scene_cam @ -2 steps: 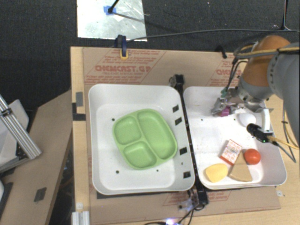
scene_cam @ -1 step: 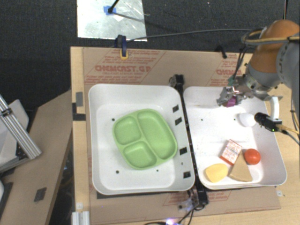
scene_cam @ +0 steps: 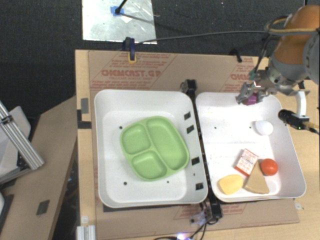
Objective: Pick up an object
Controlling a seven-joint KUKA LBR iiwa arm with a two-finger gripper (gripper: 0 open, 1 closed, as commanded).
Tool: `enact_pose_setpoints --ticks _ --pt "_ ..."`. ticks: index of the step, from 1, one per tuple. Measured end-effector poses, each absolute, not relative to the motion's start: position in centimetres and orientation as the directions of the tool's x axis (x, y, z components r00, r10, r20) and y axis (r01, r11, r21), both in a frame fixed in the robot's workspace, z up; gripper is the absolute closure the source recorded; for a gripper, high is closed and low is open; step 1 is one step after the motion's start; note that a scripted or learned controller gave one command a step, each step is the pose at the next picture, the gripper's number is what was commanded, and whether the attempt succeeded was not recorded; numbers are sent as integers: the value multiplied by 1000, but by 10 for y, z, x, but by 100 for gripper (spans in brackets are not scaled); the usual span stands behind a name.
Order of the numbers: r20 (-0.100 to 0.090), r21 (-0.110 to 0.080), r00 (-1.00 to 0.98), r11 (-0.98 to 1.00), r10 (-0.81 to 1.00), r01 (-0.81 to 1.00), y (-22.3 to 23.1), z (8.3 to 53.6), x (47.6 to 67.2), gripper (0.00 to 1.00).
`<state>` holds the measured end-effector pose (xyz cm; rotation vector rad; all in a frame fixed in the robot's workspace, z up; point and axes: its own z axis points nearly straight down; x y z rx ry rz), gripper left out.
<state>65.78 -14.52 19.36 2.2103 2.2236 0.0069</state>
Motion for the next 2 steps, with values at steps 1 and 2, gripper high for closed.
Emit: enact_pose_setpoints --ticks 1,2 --pt "-2 8 -7 7 1000 1000 -145 246 660 100" --pt "2 3 -9 9 1000 1000 -86 252 658 100"
